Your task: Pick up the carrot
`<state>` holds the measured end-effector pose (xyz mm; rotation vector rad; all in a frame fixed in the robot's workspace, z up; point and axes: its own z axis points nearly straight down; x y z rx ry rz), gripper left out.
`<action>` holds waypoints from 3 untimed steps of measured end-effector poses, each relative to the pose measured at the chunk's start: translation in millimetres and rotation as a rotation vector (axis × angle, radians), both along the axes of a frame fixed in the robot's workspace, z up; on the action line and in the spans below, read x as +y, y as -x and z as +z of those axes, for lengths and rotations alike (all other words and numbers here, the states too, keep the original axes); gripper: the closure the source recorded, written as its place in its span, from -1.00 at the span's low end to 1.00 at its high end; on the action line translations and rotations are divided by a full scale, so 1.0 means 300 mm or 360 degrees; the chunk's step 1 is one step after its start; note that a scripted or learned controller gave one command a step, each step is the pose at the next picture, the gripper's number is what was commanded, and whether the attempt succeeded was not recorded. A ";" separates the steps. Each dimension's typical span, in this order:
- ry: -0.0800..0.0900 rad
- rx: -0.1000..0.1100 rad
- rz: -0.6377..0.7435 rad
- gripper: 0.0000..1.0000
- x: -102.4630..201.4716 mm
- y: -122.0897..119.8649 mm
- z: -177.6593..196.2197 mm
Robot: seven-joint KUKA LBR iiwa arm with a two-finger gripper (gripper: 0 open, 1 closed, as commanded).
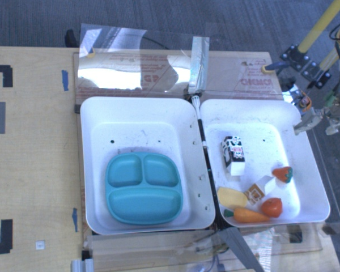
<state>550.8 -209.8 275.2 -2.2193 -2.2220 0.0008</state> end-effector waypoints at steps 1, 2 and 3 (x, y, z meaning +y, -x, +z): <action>-0.0004 0.0010 -0.0375 -1.00 -0.041 -0.016 -0.305; -0.0002 -0.0047 -0.0669 -1.00 -0.013 0.039 -0.442; 0.0004 -0.0085 -0.0719 -1.00 -0.005 0.058 -0.449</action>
